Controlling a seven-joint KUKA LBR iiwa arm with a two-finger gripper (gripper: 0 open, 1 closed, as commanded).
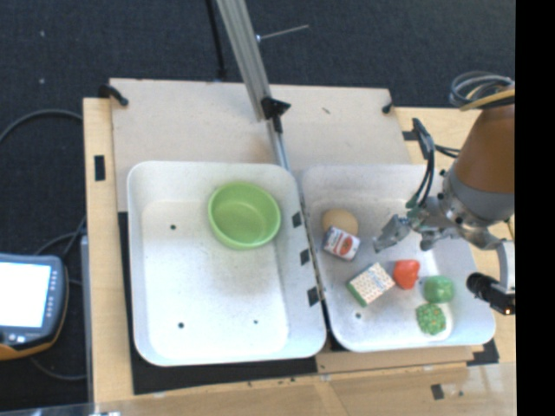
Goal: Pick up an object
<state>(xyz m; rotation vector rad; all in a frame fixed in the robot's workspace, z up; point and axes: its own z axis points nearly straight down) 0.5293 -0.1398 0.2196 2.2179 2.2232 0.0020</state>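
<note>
Red, rounded plastic toy (407,274) looks light, smooth, rigid; best pinched across its middle. Two-finger gripper (395,231) hovers nearby; its opening cannot be judged.

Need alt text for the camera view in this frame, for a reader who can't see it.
A grey and orange robot arm reaches from the right, its gripper above the right bin, which holds a small can, a tan round item, a patterned box, a red item and two green items. The left bin holds a green bowl.
</note>
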